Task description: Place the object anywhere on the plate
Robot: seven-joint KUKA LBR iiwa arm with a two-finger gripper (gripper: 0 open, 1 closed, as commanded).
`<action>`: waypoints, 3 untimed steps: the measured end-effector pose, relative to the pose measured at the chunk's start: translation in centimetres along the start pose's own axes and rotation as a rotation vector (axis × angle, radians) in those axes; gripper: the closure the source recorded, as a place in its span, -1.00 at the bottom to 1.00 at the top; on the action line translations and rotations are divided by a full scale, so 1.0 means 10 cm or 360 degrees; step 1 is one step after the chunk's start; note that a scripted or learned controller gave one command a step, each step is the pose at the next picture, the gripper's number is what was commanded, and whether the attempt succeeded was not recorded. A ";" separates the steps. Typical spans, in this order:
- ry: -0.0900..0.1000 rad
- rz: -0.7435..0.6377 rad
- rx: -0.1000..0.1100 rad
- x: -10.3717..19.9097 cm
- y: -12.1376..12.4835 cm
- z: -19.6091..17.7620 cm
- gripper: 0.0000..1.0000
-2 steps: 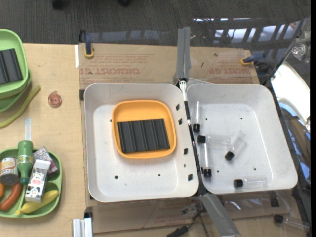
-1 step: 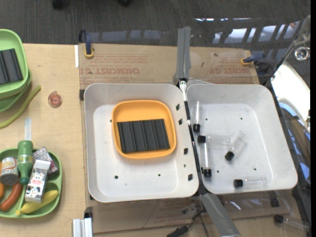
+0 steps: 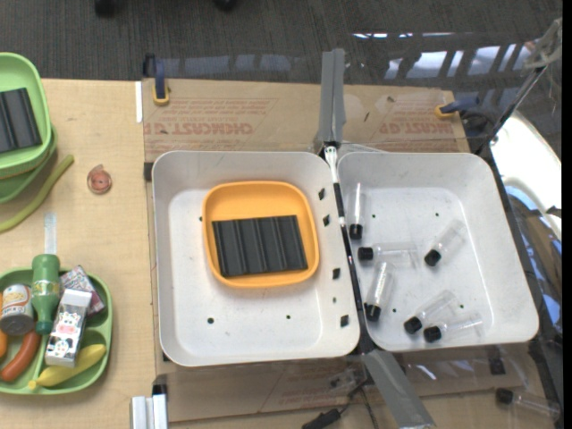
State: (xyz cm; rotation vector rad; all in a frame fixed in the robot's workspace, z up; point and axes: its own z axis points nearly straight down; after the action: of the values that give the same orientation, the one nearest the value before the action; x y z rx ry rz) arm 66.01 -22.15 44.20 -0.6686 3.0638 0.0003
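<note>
Finds the orange plate (image 3: 259, 189) lying flat in the left bin (image 3: 179, 329), with a dark ribbed slab (image 3: 259, 246) across its middle; judges the flat, central placing as meant to offer an easy landing spot. Sees clear black-capped vials (image 3: 380, 254) scattered right of the plate in the right bin (image 3: 483, 204), loose on their sides and well apart from the plate; takes one of these to be the object, none yet on the plate. Cannot tell the pincer's state. Notes red print on the cardboard (image 3: 214, 119) beyond the plate, upside down and too blurred to spell. Spots a green tray (image 3: 89, 365) of toy food well left of the plate on the surface (image 3: 89, 132), labels too small to read.
</note>
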 end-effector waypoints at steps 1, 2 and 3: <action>0.0002 -0.0433 -0.0003 0.01 0.01 1.08 -1.00; 0.0001 -0.0974 -0.0005 -0.03 0.09 1.72 -1.00; 0.0000 -0.1432 -0.0007 0.00 0.03 2.09 -1.00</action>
State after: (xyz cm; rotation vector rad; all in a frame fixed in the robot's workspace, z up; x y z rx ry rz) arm 65.98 -21.82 23.34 -1.9348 2.4695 0.0028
